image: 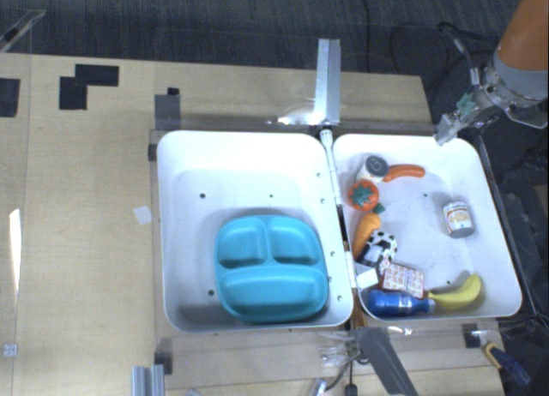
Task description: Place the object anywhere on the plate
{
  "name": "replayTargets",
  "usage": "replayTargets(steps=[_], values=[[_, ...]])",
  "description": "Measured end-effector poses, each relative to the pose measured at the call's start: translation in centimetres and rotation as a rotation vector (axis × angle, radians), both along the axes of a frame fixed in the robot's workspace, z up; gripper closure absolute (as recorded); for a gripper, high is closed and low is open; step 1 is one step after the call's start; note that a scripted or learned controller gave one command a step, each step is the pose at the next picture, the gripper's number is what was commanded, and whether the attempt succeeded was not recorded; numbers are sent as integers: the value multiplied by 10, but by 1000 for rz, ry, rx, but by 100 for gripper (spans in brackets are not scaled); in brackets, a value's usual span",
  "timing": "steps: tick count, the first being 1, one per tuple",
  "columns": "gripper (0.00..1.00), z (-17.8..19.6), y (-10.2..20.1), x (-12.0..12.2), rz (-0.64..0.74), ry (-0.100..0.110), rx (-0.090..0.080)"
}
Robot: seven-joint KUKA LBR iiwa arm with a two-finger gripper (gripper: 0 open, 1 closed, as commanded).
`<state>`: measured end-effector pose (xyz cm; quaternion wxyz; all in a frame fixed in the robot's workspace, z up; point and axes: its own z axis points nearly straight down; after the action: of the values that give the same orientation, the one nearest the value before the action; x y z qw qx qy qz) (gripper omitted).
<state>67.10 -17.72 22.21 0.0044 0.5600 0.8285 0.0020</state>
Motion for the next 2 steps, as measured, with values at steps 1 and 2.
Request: replayTargets(steps=[1, 2], values=[[100, -36, 115, -2, 67, 3, 2], [100, -36, 176, -52, 135, 3, 1]])
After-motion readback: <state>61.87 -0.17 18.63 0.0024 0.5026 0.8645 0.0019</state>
